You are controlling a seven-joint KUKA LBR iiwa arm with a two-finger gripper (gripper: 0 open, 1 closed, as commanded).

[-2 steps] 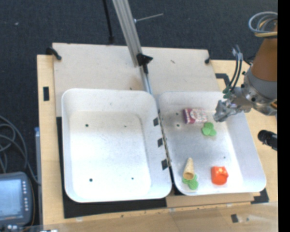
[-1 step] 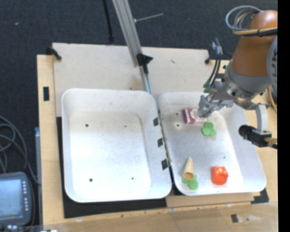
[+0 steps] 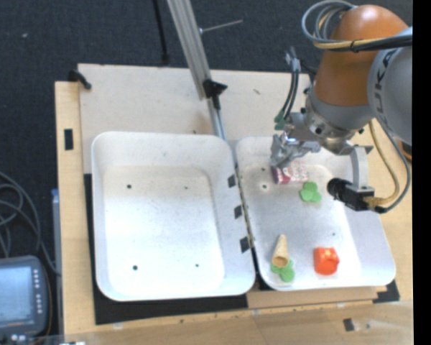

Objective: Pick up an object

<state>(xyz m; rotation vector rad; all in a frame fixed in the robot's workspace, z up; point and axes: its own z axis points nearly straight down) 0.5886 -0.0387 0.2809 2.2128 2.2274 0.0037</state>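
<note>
My gripper (image 3: 284, 159) hangs over the far left part of the right bin (image 3: 366, 257). A pink and white object (image 3: 289, 173) sits right beneath its fingertips, partly hidden by them; contact cannot be made out. A green piece (image 3: 310, 192) lies just right of that object. Near the bin's front edge lie a tan cone (image 3: 280, 249) with a small green piece (image 3: 286, 271) at its base, and an orange-red block (image 3: 326, 261).
The left bin (image 3: 165, 214) sits beside the right one. A slanted metal pole (image 3: 194, 49) rises behind the bins. A black device on the arm (image 3: 348, 192) overhangs the right bin. A monitor (image 3: 11, 297) stands at the lower left, off the bench.
</note>
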